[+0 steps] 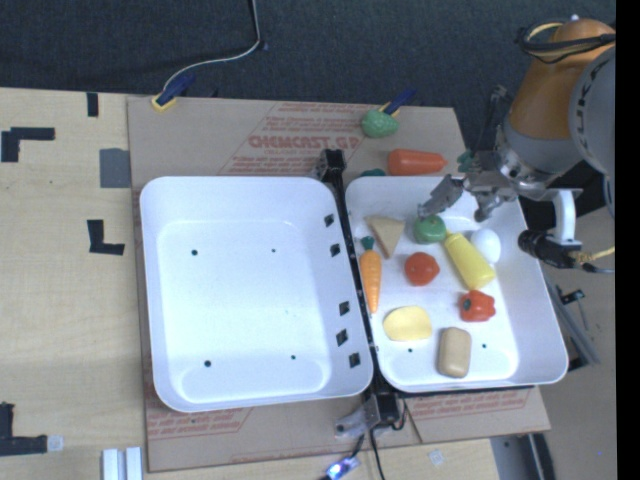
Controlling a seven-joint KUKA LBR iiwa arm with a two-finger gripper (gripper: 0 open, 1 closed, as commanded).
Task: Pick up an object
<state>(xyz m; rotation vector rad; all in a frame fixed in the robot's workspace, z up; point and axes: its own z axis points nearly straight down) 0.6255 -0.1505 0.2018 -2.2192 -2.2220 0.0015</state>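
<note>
A brown block is seen at the right bin's near edge; open fingers are poised above a green ball, which could be nudged aside.

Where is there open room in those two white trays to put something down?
The left bin has bare floor wall to wall. The right bin is crowded: carrot, tomato, corn, potato. A small patch lies beside the potato.

**Arm reaches in over the right bin**

The grey KUKA arm with its orange band enters from the right, wrist angled down and leftward over the right shallow white bin. Its two-finger metal gripper hangs above that bin's far end, fingers spread apart.
</note>
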